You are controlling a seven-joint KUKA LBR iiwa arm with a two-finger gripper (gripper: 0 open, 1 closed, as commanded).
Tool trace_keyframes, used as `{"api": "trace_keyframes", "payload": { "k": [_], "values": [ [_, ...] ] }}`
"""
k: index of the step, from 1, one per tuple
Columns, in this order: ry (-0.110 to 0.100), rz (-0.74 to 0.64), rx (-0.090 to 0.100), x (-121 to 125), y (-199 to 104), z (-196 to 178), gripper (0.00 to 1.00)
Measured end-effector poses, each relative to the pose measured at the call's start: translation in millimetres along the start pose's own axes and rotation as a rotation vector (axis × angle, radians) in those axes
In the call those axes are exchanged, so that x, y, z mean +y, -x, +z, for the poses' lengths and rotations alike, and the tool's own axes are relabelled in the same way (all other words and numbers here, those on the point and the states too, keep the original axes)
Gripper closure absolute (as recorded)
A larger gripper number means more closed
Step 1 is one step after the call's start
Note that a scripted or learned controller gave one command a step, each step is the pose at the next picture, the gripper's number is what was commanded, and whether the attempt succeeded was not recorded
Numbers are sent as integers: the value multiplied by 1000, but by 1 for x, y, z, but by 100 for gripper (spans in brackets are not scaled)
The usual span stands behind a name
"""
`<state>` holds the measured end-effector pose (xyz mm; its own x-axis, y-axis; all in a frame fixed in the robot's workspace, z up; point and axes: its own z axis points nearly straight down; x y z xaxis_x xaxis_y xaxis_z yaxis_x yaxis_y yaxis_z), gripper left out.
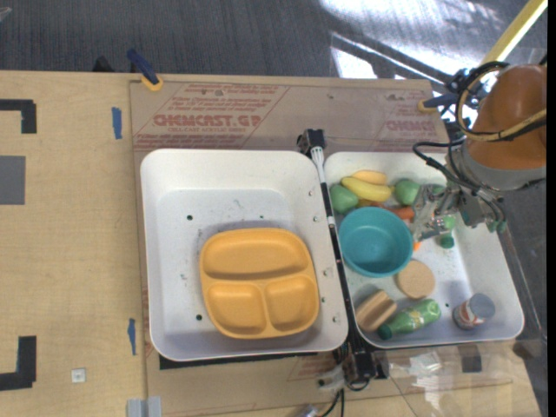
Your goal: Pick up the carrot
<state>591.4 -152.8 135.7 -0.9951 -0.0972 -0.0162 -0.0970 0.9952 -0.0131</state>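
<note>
The carrot [402, 214] shows as a short orange strip in the right bin [486, 268], just past the far right rim of the teal bowl [375, 241]. A second small orange tip pokes out at the bowl's right side, so the bowl and the gripper hide most of the carrot. My gripper [432, 221] hangs low over the right bin, right beside the bowl and directly at the carrot's right end. The wrist and cables blur its tips.
In the right bin lie a banana [367, 185], two green fruits [343, 198] [407, 189], a tan disc [415, 279], a bread roll [375, 309], a green bottle [410, 318] and a small can [472, 309]. The left bin [174, 198] bears a yellow divided plate [258, 281].
</note>
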Motion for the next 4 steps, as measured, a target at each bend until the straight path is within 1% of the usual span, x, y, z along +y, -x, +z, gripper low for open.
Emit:
{"api": "trace_keyframes", "payload": {
  "k": [1, 2, 3, 4],
  "values": [
    [-28, 195, -3, 12, 1, -5, 100],
    [-10, 183, 9, 26, 1, -1, 0],
    [9, 483, 8, 4, -4, 46, 0],
    [5, 481, -7, 3, 0, 31, 100]
  ]
}}
